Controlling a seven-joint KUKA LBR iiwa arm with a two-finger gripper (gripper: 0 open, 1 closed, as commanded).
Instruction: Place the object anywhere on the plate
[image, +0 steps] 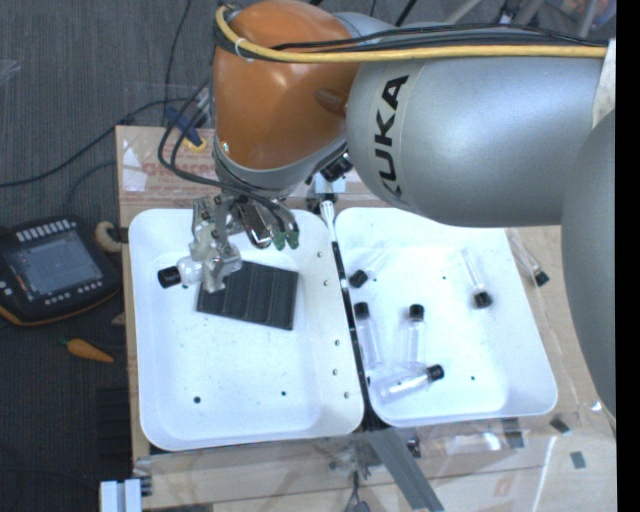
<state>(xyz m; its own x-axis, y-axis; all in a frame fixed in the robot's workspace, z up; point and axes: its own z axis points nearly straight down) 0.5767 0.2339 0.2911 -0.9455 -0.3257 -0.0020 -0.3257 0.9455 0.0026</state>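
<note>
**Camera view: vial at the plate's upper left corner, gripper over it**

A clear vial with a black cap (183, 273) lay in the left bin (170, 400), cap pointing left, its body touching the upper left corner of the dark ribbed plate (250, 295). The gripper (214, 262) hung right over the vial's body, its metal fingers (205, 245) straddling the glass; whether they pinched it could not be told from this angle. The plate sat flat and slightly skewed in the upper half of the bin.

In the right bin (520, 380) several more black-capped vials (412, 325) were scattered, some lying along the divider, one (410, 380) near the front wall. Both bins rested side by side on a pale wooden bench (135, 160). The arm's orange band (275, 90) and grey KUKA link (480, 110) crossed the top of the scene, cables looping beside them. On the dark carpet to the left lay a teach pendant (50, 270).
</note>
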